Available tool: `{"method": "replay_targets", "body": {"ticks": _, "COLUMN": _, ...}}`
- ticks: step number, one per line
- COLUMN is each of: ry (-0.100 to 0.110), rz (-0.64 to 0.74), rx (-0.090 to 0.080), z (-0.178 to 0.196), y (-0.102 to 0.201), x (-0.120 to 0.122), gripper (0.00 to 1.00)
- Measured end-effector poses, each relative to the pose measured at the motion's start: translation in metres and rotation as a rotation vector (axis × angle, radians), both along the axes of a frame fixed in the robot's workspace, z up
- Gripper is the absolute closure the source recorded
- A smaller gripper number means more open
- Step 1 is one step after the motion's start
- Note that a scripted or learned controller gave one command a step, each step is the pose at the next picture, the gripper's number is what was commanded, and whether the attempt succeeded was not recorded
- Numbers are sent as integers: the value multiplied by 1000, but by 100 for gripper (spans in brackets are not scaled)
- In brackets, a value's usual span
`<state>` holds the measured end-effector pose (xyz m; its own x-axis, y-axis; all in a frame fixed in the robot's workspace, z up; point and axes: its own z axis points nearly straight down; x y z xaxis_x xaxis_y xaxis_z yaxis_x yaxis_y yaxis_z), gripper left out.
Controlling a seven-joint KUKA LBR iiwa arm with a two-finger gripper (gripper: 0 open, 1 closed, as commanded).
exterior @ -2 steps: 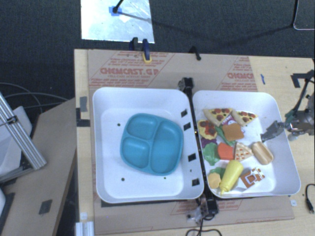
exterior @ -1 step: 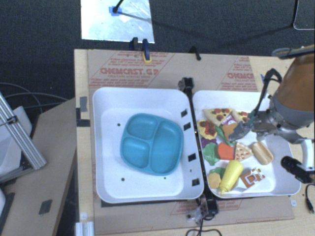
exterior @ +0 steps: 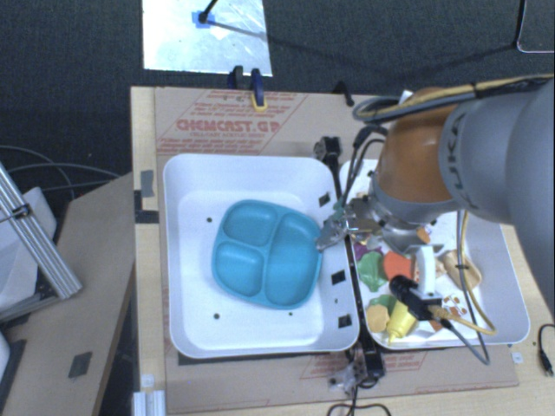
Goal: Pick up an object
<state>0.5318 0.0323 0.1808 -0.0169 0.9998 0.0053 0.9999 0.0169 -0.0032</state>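
Observation:
A blue divided plate (exterior: 264, 253) lies in the left white bin (exterior: 195, 323). The right bin (exterior: 507, 319) holds several small toys: a green one (exterior: 372, 270), an orange one (exterior: 396, 262) and a yellow one (exterior: 400, 322) near the front. My gripper (exterior: 332, 231) hangs low at the divider between the bins, its metal tip just over the plate's right edge. The grey arm with its orange band (exterior: 421, 159) covers much of the right bin and hides what lies beneath it.
Both bins rest on a cardboard sheet (exterior: 234, 124) with red print. A foil-like square (exterior: 206, 22) lies on the dark floor behind. Aluminium framing (exterior: 30, 232) stands at the far left.

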Motion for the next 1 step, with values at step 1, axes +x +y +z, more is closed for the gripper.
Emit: {"method": "replay_targets", "body": {"ticks": 1, "ry": -28, "rz": -10, "rx": -5, "z": 158, "y": -2, "x": 96, "gripper": 0}}
